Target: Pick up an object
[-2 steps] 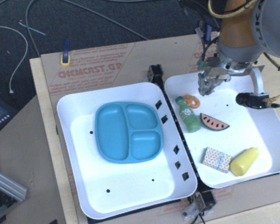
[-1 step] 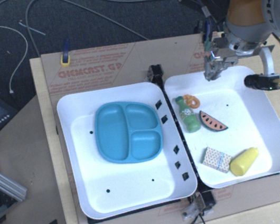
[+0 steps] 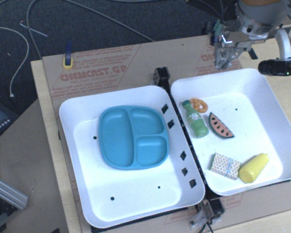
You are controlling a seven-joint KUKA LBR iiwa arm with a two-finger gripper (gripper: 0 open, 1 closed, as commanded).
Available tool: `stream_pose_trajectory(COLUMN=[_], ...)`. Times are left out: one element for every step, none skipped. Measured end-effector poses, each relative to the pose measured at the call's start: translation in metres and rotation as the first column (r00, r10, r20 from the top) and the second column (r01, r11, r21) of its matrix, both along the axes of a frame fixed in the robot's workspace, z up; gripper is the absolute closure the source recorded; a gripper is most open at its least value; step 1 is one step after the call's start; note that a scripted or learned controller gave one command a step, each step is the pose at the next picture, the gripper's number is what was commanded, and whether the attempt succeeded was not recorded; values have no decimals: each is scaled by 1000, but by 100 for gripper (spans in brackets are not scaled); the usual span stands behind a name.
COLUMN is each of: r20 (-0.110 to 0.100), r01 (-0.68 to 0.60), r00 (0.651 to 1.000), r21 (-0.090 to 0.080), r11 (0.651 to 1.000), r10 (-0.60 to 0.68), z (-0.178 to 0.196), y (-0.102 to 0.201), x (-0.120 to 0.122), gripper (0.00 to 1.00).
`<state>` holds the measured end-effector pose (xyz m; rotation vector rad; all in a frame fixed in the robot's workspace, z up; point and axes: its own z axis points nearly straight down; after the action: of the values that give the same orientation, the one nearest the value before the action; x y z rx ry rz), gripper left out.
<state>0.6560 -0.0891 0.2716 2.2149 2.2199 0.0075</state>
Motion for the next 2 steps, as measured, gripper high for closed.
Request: stream_pose_trajectory(r20=[-9,-12], r01=[-3,-2], r00=[1000,1000], r21=[3,2], r11=[1000,1000], r10=[3,2], z=[0,-16], y=[55,109], x=[-5,-26], gripper=[100,100])
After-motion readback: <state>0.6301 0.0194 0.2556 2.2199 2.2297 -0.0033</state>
